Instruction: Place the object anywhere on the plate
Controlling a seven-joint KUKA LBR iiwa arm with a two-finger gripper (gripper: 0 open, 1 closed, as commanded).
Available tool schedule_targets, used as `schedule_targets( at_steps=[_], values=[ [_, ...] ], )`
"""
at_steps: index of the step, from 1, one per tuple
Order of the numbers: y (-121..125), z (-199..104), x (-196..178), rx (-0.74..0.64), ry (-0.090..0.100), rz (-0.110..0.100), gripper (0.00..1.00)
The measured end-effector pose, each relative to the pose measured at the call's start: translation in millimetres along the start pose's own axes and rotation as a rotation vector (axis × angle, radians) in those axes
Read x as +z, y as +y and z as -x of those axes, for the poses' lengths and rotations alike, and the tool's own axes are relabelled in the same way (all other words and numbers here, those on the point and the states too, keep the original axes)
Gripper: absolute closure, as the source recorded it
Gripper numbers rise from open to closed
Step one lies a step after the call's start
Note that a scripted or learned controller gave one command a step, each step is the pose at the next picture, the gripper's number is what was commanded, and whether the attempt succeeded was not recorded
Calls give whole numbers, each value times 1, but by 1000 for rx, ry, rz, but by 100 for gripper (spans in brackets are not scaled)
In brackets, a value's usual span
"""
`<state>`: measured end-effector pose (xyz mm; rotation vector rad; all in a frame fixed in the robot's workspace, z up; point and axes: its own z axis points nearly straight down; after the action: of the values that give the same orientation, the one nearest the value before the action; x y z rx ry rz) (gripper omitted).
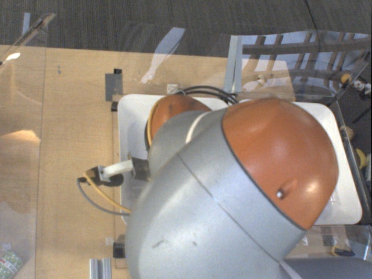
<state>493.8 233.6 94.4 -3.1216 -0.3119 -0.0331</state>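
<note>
Looming over the white bins (131, 127) on the worktop (64, 127), the grey and orange arm (232, 196) is blocking them; the object, the plate and the pincer's state cannot be told.

Glossy orange-and-grey arm (232, 185); smooth white bin (131, 127); wooden bench (64, 115).

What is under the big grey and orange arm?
Under the arm you can see white bin edges, at its left and right. The arm covers the middle, so whatever lies in there is hidden.
</note>
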Motion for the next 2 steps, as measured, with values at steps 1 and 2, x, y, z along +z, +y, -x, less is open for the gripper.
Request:
schedule_targets(
  at_steps=[1,2],
  values=[
    [0,0,0,1,-1,-1,100],
    [-1,1,0,-120,-5,-1,100]
  ],
)
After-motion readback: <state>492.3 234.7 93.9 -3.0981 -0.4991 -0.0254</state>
